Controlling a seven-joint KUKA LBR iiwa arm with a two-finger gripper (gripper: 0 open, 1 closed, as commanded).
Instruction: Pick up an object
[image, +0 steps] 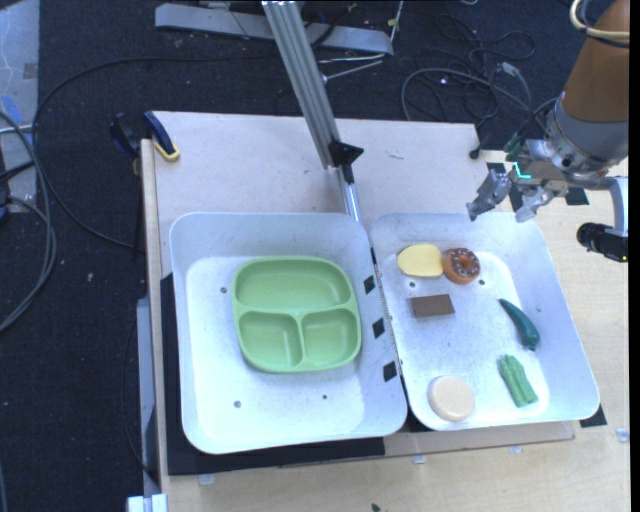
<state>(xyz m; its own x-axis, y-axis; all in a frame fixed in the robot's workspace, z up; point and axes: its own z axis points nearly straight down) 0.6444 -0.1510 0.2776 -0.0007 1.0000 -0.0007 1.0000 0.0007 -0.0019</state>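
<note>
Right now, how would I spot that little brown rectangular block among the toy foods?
Look in the right-hand white bin, the one without the green divided plate. Near its top sit a yellow lump and a round brown doughnut; just below them lies the brown rectangular block. It is the only flat, straight-edged piece there.

I am looking down on two white bins: the left bin (200, 400) and the right bin (560, 330). I am counting one green divided tray (297, 313) with three compartments. I am counting six small things: one yellow piece (420, 261), one brown doughnut (461, 265), one brown block (432, 306), one dark green pepper (521, 324), one light green piece (517, 381) and one cream round (451, 398).
</note>
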